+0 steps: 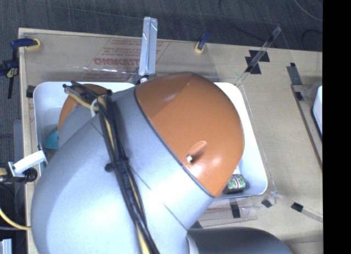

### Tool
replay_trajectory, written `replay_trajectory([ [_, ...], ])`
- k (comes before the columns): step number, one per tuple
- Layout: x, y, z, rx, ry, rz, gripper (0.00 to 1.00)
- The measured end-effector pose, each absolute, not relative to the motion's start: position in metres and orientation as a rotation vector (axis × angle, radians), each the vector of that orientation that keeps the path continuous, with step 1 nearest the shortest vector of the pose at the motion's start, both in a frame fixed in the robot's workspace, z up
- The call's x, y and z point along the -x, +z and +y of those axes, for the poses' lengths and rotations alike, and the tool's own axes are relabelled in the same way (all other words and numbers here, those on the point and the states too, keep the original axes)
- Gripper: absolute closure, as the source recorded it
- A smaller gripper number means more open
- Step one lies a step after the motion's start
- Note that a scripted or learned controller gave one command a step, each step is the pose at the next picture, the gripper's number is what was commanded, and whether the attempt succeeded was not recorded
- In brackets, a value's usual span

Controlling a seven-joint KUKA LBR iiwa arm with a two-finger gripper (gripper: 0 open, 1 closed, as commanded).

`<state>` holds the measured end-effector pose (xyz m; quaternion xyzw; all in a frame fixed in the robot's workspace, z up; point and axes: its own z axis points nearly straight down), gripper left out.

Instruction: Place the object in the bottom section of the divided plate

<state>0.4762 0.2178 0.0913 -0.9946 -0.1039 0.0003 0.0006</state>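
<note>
Arm (137,176) hung over white bin (255,162), hiding most of it. Pincer state: cannot tell. Object's location unclear; orange plate (68,110) peeked out beyond arm. Risk: blind misplacement.

Single fixed camera above, slanting down on bench (274,116), arm (164,159) looming close
</note>
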Motion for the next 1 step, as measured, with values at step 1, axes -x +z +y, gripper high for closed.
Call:
replay_trajectory([
  [1,-0.4752,0.0999,0.2177,3.097,0.005,-0.53,1.0],
])
